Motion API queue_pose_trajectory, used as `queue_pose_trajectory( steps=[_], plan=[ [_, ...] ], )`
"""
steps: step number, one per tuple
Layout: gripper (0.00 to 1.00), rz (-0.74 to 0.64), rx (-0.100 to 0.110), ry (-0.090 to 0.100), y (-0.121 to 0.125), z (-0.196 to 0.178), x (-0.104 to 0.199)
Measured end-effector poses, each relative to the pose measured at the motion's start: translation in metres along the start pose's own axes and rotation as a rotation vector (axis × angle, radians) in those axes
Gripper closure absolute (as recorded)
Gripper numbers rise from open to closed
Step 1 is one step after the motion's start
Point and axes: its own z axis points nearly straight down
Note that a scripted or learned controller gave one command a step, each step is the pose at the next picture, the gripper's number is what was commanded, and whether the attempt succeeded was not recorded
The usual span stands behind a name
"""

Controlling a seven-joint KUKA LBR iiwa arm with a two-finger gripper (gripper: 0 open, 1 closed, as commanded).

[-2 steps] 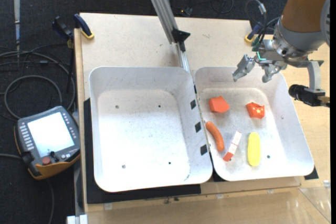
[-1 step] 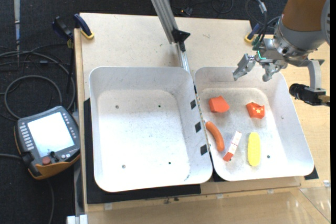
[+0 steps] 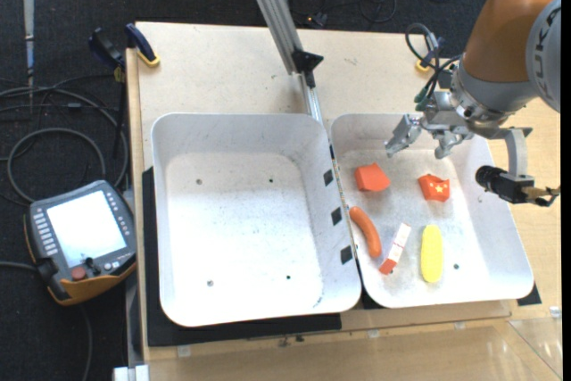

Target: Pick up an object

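Above the right bin (image 3: pixel 500 219), the tool (image 3: pixel 426 138) hangs with fingers spread. It grips nothing. Below lie an orange block (image 3: pixel 373 178) and a red piece (image 3: pixel 434 187).

Arm (image 3: pixel 513 31): fat orange band, grey shell with dark lettering at its right edge. Cables loop over the orange band. Grey metal gripper (image 3: pixel 424 138) below the band, black block on bracket beside it.

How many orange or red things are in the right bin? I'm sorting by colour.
3: an orange block near the bin's middle, a red block to its right, and an orange sausage by the divider. The arm may hide more.
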Motion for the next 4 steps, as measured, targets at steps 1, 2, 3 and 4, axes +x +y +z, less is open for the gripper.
queue_pose_trajectory(
  steps=[1, 2, 3, 4],
  plan=[
    [0.0, 0.001, 0.001, 0.0, -0.011, 0.055, -0.001],
    [0.0, 0.001, 0.0, 0.0, -0.008, 0.106, -0.01],
    [1.0, 0.001, -0.006, 0.0, -0.007, 0.093, -0.009],
    [1.0, 0.001, -0.011, -0.001, -0.012, 0.032, -0.012]
  ],
)
